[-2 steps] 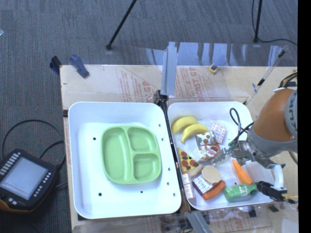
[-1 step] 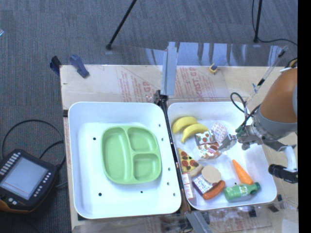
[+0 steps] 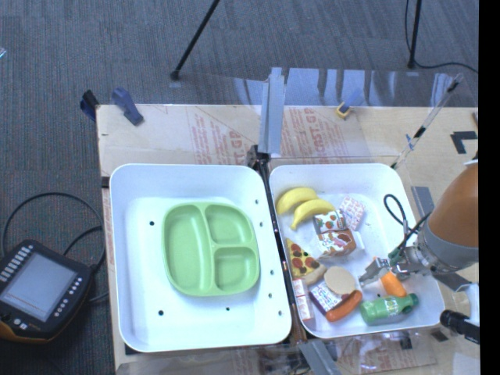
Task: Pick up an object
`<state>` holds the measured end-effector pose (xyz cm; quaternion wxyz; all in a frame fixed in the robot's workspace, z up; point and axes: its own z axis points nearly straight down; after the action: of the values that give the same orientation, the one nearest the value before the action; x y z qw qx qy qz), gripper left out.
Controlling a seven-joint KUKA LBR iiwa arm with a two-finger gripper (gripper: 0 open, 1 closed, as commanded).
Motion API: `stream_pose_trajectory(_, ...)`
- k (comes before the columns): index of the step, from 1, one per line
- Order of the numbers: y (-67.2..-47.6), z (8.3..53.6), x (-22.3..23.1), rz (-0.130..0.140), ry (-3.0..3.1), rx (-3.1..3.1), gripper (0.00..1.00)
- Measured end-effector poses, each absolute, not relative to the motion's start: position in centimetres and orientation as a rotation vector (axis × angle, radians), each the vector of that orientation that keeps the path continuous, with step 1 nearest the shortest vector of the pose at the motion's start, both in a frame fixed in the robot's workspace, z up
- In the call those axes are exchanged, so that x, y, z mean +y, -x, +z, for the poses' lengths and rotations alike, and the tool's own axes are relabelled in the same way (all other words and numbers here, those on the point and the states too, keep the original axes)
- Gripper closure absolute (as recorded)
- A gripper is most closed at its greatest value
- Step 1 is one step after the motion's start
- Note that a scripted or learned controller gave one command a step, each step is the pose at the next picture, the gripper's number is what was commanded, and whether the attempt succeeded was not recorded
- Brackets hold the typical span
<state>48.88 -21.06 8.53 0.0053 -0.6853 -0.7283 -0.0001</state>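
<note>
The bench (image 3: 226, 135), cardboard-topped with red print, stands on grey carpet; a pendant (image 3: 39, 287) with a dark screen lies on the floor at the left, its cable looping behind it, and thin stand legs cross the carpet beyond the bench.

The arm (image 3: 461, 221) comes in from the right, low over the right bin's (image 3: 391, 174) right side. Its gripper (image 3: 380, 271) points left with the fingers spread apart and nothing between them, just beside a carrot (image 3: 393, 285).

The left bin (image 3: 133, 186) holds a green divided plate (image 3: 211, 248). In the right bin lie two bananas (image 3: 305, 205), small printed cartons (image 3: 336, 233), a pizza slice (image 3: 301, 260), a round biscuit (image 3: 340, 280), a sausage (image 3: 344, 306) and a green bottle (image 3: 388, 308) on its side, just below the carrot, near the bin's front right corner.
</note>
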Motion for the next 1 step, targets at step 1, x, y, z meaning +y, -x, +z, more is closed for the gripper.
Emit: stream_pose_trajectory(1, -48.86, 9.41, -21.08, 0.0, 2.15, -2.274, 1.0)
